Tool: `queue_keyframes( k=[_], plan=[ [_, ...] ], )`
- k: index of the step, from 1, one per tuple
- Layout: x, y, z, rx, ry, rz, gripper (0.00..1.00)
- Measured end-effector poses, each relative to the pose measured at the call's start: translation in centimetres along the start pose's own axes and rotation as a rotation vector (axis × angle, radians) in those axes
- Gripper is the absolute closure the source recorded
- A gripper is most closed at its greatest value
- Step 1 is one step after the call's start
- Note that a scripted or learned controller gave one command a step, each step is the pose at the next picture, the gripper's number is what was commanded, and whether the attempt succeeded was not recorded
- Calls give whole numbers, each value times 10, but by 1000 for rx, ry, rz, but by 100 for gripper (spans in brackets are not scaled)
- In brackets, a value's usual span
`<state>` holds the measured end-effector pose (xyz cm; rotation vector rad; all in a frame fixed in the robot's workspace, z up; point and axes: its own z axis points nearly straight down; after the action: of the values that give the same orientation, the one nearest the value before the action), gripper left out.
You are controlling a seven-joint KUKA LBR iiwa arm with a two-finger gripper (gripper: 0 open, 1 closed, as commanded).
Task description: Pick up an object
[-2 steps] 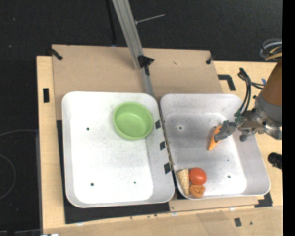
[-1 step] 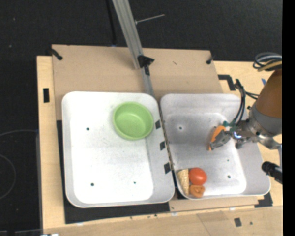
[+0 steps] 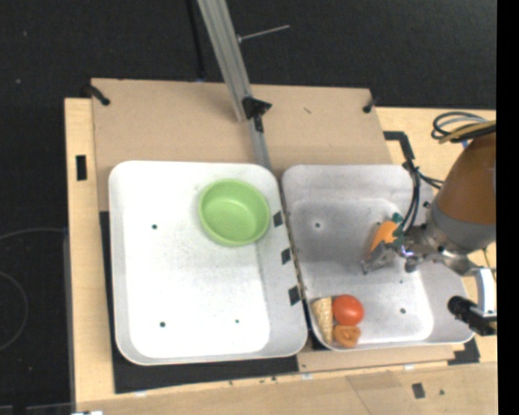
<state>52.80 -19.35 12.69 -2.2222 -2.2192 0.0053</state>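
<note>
Pincer (image 3: 386, 251) hangs over the right bin (image 3: 346, 188), an orange piece (image 3: 383, 232) right at its tip; can't tell whether it's gripped. Tomato (image 3: 349, 309) lies nearer, well apart.

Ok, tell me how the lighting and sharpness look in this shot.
Camera view: even, soft light; the white bins are bright but not blown out. The green bowl casts little shadow. The floor around the bench is nearly black. The gripper and the small orange thing by it look soft and hard to resolve.
</note>
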Motion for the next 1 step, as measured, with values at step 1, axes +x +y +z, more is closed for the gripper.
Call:
queue_keyframes(
  k=[1],
  plan=[
    [0,2,-14,-8,0,4,100]
  ],
)
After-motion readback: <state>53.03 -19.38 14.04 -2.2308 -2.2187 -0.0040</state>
